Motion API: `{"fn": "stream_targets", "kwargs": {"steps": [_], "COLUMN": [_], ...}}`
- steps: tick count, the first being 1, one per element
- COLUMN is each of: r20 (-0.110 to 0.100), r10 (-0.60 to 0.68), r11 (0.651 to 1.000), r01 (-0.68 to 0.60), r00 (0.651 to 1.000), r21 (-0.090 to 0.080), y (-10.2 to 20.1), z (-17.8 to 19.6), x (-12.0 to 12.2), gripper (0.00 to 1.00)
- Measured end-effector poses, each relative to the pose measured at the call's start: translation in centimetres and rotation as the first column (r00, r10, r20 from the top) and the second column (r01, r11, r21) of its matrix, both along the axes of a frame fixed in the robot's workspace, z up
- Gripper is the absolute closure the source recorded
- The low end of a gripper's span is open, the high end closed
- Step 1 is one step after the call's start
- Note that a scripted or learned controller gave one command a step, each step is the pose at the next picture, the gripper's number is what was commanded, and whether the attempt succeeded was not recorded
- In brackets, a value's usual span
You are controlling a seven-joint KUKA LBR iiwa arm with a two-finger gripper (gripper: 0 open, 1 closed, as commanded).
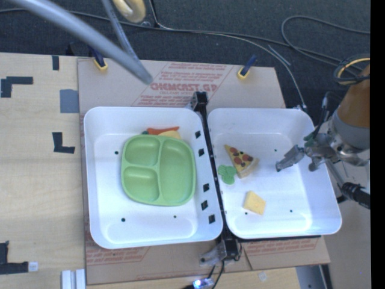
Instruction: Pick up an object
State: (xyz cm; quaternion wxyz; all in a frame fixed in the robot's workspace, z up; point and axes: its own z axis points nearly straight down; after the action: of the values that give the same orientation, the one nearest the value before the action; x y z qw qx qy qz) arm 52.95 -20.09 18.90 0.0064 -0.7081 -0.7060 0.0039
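Gripper (pixel 291 159) over right bin (pixel 313 221), whether its fingers are parted can't be told, nothing visibly held, pizza slice (pixel 240 159) just left of it, cheese wedge (pixel 254 203) lower-left, green tray (pixel 159 169) far left

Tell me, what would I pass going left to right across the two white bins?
Green divided plate → small green piece → pizza slice toy → yellow cheese wedge → the robot's gripper over the right bin.
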Motion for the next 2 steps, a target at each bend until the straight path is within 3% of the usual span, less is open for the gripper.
{"fn": "stream_targets", "kwargs": {"steps": [1,2], "r20": [0.013,0.007], "r10": [0.004,0.004], "r11": [1.0,1.0], "r01": [-0.004,-0.004], "r00": [1.0,1.0], "r21": [-0.003,-0.002], "y": [0.0,1.0], "z": [0.7,-5.3], "x": [0.3,0.1], "gripper": [0.0,0.0]}}
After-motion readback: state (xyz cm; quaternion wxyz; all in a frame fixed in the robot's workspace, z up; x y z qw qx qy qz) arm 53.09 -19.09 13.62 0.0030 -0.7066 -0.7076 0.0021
